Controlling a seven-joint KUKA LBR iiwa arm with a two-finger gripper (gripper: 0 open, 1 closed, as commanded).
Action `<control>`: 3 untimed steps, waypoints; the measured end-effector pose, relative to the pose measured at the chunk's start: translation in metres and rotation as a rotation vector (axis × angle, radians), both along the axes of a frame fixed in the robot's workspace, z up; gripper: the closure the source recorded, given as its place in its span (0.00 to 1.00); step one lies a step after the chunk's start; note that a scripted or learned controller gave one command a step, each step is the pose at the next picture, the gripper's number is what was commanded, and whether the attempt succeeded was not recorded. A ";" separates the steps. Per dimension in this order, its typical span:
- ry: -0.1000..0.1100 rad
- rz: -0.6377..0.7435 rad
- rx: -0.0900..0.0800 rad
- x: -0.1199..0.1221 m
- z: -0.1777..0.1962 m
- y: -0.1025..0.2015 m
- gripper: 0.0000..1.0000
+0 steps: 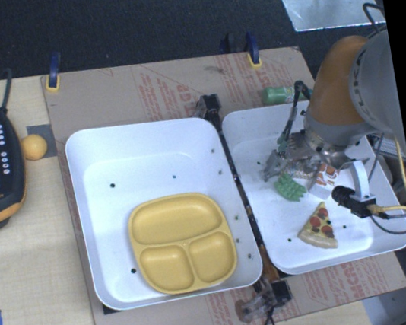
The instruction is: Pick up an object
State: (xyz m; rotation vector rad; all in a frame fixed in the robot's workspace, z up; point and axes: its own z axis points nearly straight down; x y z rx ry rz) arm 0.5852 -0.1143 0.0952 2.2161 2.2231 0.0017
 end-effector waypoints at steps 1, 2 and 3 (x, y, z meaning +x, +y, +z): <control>-0.001 0.001 0.002 0.011 0.000 -0.009 0.00; -0.006 0.003 -0.003 -0.015 0.000 -0.007 0.00; 0.000 0.000 0.000 -0.003 0.000 -0.009 0.00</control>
